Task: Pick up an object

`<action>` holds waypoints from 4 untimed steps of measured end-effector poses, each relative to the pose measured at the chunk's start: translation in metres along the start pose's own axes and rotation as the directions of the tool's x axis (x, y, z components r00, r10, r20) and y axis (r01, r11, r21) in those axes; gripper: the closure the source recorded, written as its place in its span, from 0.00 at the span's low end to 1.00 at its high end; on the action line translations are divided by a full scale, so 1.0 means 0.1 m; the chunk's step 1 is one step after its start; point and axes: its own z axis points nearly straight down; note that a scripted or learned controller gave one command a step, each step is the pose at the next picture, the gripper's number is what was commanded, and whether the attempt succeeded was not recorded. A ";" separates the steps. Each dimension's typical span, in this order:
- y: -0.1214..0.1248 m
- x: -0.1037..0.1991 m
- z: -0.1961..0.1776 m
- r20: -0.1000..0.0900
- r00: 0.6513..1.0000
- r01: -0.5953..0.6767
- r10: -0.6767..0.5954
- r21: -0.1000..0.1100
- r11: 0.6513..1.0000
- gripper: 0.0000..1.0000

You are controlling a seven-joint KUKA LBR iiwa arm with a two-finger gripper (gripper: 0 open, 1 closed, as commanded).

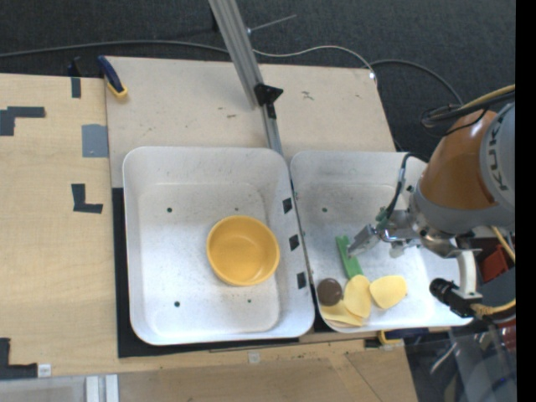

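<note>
Over the right bin point(335, 174) the grey arm point(469, 182) reaches in from the right, its outer part cut off at the picture's edge, so that of the dark lettering on its orange band only "KU" can be read. At its tip the claw point(374, 234) hangs low above the bin floor, close to the upper end of a green stick point(347, 258); it is small and blurred against the speckled white, and I cannot tell whether it is spread or clenched, nor whether it touches anything. Nothing can be seen caught in it.

Crowded into the near corner of that bin lie five small things. One is the green stick, lying lengthwise. One is a brown round lump point(329, 291) just beside the stick's lower end. Three are pale yellow pieces: one oval point(358, 296) next to the brown lump, one rounder point(389, 291) to its right, and one flat piece point(337, 316) mostly hidden under the oval, so its shape is unclear.

Alone in the left bin point(151, 174) sits one yellow bowl point(243, 249), upright, near the middle.

Two bins in all rest on the worktop point(50, 224), which carries several dark tape marks. A blue and yellow clamp point(111, 76) lies at its far edge, and a slanted metal post point(239, 40) stands behind the bins
</note>
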 end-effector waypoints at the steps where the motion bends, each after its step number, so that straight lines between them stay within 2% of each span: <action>1: 0.01 0.00 -0.12 0.000 1.000 0.001 -0.001 -0.003 1.000 1.00; 3: 0.11 -0.06 -1.10 0.003 1.000 0.000 0.000 -0.012 1.000 1.00; 4: 0.12 -0.06 -1.43 0.002 1.000 0.000 0.000 -0.010 1.000 1.00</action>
